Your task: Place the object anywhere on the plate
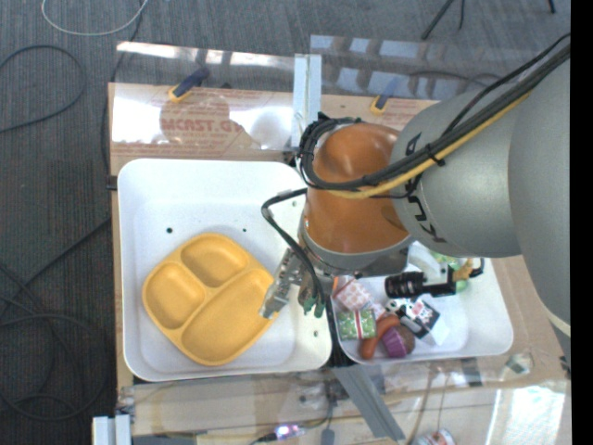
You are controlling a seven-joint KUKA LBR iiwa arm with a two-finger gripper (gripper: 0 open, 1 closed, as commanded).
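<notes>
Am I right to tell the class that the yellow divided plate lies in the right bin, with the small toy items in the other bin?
Not quite. The camera view shows the yellow divided plate lying in the left bin; the small toy items are in the right bin.

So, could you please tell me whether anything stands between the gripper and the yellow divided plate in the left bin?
Nothing visible does. The gripper hangs over the right edge of the yellow three-compartment plastic plate in the left white bin. The small toy items lie apart, in the right white bin, beyond the divider.
</notes>
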